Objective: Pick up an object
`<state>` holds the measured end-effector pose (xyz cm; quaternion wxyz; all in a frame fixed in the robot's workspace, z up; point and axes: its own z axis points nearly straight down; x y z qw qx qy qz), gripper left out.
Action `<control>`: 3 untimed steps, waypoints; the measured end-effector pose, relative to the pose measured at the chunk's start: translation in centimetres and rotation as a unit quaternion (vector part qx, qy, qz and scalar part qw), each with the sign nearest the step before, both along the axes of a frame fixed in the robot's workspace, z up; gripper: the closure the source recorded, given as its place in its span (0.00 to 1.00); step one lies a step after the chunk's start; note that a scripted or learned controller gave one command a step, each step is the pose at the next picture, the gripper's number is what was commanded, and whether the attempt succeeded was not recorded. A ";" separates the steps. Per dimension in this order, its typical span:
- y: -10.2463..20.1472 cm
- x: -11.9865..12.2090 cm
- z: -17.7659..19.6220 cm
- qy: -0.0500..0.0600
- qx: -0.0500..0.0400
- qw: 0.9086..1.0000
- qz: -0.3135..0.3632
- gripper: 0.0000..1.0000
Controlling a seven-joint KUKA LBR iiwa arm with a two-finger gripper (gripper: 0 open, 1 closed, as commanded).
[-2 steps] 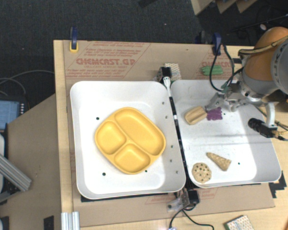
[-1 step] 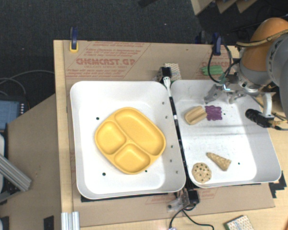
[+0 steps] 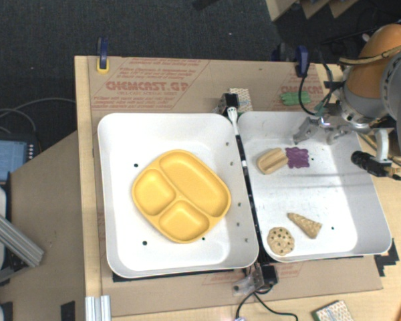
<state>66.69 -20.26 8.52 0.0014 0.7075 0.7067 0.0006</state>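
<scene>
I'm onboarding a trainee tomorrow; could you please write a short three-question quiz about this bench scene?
1. True or false: the yellow divided plate lies in the left bin.
2. How many items lie in the right bin?
3. Which item is nearest the gripper: A cookie, B purple piece, C wedge?

Key: 1 true. 2 four: cookie, wedge, purple piece, tan bread piece. 3 B.
</scene>
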 end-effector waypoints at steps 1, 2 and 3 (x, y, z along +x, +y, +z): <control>2.2 -4.6 0.0 0.004 0.002 1.000 0.000 0.00; 2.0 -4.3 1.1 -0.001 0.000 1.000 0.000 1.00; 2.0 -4.3 1.1 0.000 0.000 1.000 0.000 0.00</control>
